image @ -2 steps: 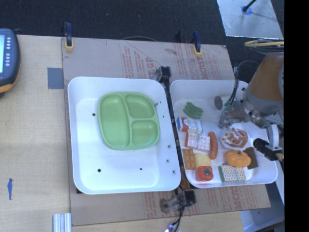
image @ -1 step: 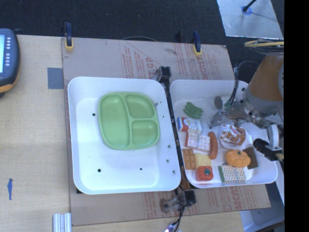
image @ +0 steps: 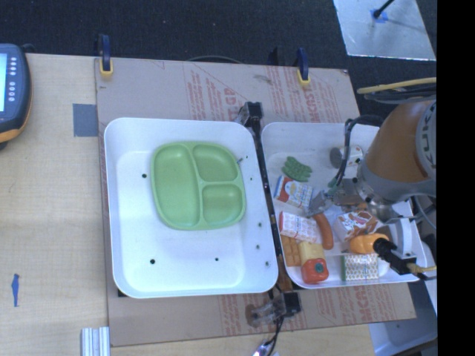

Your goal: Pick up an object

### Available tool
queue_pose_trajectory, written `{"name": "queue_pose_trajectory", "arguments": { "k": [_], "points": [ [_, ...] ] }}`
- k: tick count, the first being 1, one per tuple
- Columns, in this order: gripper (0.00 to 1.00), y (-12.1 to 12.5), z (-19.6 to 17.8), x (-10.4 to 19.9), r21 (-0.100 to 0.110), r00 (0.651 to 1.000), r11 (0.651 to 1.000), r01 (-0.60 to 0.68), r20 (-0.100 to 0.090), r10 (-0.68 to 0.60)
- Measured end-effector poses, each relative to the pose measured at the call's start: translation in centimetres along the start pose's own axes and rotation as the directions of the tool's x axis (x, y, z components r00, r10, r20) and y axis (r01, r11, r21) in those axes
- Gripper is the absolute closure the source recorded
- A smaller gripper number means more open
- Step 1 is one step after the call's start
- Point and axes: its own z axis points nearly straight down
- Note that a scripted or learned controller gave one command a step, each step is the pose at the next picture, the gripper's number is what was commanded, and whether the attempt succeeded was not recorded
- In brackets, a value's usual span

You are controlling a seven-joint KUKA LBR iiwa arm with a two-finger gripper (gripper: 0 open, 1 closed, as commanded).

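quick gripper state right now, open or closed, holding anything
Gripper: cannot be told. It sits low in the right bin among the small items, and the view from above does not settle it.

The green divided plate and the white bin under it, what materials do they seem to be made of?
The green divided plate looks like moulded plastic with a matte finish: one even pale green, with soft rounded ridges between its three compartments. The left white bin also looks like plastic, smooth and slightly glossy, with rounded corners and a raised rim. Painted metal cannot be ruled out from this view.
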Motion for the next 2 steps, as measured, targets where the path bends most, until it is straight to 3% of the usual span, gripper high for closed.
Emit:
{"name": "queue_pose_trajectory", "arguments": {
  "k": [1,2],
  "points": [
    [1.00,0.0,-0.9,-0.2,0.003,1.000,1.000,0.002,0.000,-0.002],
    [1.00,10.4,-10.6,7.0,-0.014,1.000,1.000,0.010,0.000,-0.010]
  ]
}}
